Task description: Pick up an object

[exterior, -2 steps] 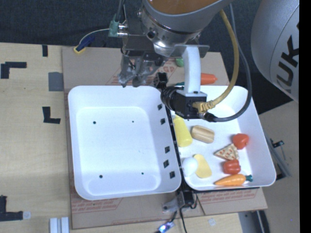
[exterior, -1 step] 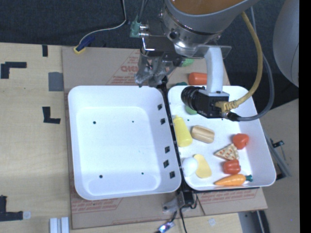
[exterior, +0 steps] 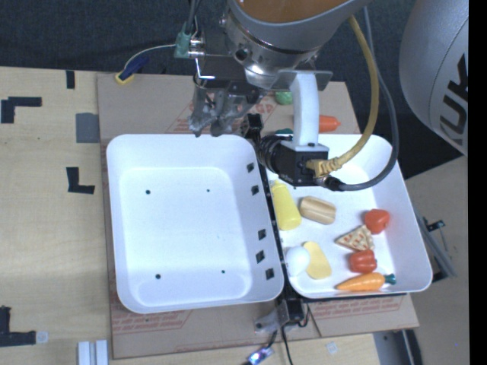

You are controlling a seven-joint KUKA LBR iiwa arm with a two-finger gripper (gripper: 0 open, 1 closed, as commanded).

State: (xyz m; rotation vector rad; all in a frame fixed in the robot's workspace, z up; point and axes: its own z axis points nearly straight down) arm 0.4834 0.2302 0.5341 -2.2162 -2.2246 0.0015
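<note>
You had two white bins side by side on the counter (exterior: 46, 242), both resting on a brown cardboard sheet (exterior: 144, 105). The left bin (exterior: 122, 226) showed you its white floor with four small dark dots. The right bin (exterior: 415, 257) held the toy food, so anything you could pick lay there. A long yellow piece (exterior: 287, 207) lay along its left wall, with a tan bread roll (exterior: 317, 210) just beside it on the right. Nearer to you, a white egg (exterior: 297, 258) touched a pale yellow piece (exterior: 317, 263). Towards the right wall you had a red tomato (exterior: 377, 220), a tan wedge (exterior: 355, 239) with dark specks, and a red pepper (exterior: 363, 261). An orange carrot (exterior: 364, 282) with a green tip lay along the near wall.

The arm (exterior: 304, 14) covered the far middle of the scene. A black fitting with a hose (exterior: 297, 162) hung over the far left corner of the right bin and hid what lay under it. Behind that bin, a green piece (exterior: 284, 96) and an orange piece (exterior: 329, 123) peeked out, too covered for you to name.

The hand (exterior: 215, 116) hung over the far rim of the left bin, well apart from the toys. It was dark and cluttered against the cardboard, and you could not tell whether it was open or closed. Nothing showed in its grasp.
</note>
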